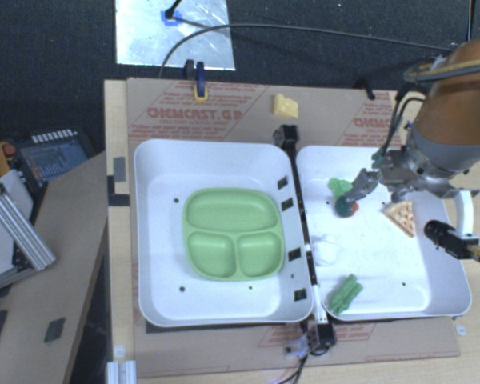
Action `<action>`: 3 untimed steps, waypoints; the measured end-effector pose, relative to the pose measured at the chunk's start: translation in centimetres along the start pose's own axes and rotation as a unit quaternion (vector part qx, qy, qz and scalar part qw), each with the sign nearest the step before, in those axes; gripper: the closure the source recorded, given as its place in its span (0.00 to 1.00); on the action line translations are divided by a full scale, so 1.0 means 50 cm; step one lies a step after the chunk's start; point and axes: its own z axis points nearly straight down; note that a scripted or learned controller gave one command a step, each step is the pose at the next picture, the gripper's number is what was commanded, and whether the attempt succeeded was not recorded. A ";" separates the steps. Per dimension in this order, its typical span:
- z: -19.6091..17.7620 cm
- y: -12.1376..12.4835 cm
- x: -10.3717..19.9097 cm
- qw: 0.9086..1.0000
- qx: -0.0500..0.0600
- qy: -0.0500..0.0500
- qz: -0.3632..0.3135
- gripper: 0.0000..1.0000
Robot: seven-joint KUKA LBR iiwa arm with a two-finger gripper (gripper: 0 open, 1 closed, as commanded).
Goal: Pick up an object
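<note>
In the right bin (384,290) lie several small objects. A green leafy piece (338,186) and a small teal and red ball (346,208) sit near its upper left. A tan pizza-slice toy (402,217) lies to the right of them. A white lump (327,251) rests by the left wall, and a green pod (344,293) lies near the front left corner. My gripper (362,188) hangs low over the bin, its tip right beside the green piece and just above the ball. I see nothing lifted off the bin floor.
The left bin (156,214) holds a green divided plate (232,232). A black divider with clips (298,214) runs between the bins. A yellow block (286,105) lies on the cardboard behind them. The arm's orange and grey body (456,110) looms over the right bin's far right corner.
</note>
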 end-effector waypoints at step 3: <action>0.238 0.005 0.002 1.000 -0.003 0.000 0.000 0.00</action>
